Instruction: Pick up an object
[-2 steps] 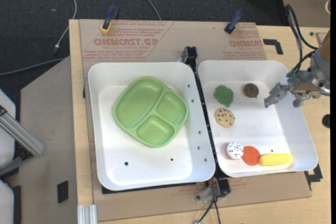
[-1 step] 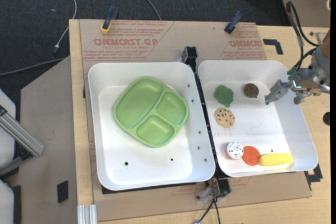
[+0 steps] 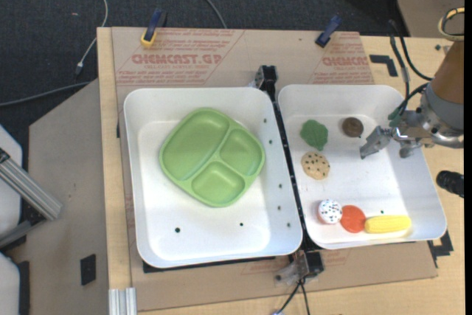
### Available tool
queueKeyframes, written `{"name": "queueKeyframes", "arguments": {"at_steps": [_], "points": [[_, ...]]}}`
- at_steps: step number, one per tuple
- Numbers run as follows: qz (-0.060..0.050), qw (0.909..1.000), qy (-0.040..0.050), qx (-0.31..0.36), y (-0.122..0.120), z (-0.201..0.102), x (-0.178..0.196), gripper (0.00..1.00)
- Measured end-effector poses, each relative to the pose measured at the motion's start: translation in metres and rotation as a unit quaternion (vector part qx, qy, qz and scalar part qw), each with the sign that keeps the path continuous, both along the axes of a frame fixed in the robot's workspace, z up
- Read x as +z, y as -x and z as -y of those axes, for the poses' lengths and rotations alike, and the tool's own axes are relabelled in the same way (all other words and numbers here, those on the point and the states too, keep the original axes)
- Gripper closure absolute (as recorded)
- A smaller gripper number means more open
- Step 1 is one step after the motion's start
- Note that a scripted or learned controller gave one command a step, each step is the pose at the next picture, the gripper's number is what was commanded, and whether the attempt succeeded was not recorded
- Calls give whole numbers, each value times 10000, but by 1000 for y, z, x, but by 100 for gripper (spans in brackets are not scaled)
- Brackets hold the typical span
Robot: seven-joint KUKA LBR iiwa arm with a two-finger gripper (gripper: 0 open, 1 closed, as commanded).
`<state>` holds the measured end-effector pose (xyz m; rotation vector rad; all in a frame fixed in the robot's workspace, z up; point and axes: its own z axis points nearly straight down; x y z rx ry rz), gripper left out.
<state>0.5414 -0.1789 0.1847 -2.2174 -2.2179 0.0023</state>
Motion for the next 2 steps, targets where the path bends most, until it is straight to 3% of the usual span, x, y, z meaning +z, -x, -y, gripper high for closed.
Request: {"name": "queueKeyframes", "arguments": {"at_steps": [2], "points": [[-3,10000,-2,0,2,4,-96,0]]}}
